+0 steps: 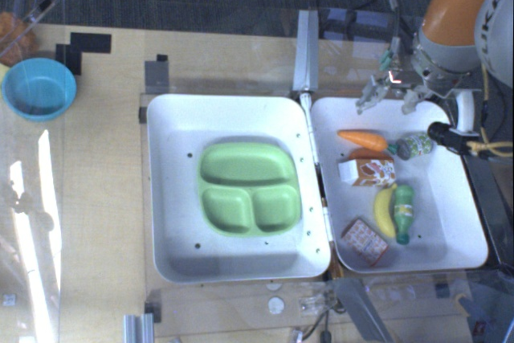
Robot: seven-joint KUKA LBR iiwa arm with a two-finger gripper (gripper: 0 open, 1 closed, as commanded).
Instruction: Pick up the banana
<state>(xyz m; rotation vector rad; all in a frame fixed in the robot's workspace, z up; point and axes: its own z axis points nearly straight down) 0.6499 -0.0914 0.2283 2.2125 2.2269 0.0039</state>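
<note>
Lying curved, smooth yellow banana [384, 212], white bin [458, 253]

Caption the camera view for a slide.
The hand hovers over the right bin's far edge, with the banana lying beside a green bottle near its front.

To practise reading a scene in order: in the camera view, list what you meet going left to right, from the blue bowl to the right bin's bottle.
blue bowl → green tray in the left bin → patterned packet → banana → green bottle
</note>
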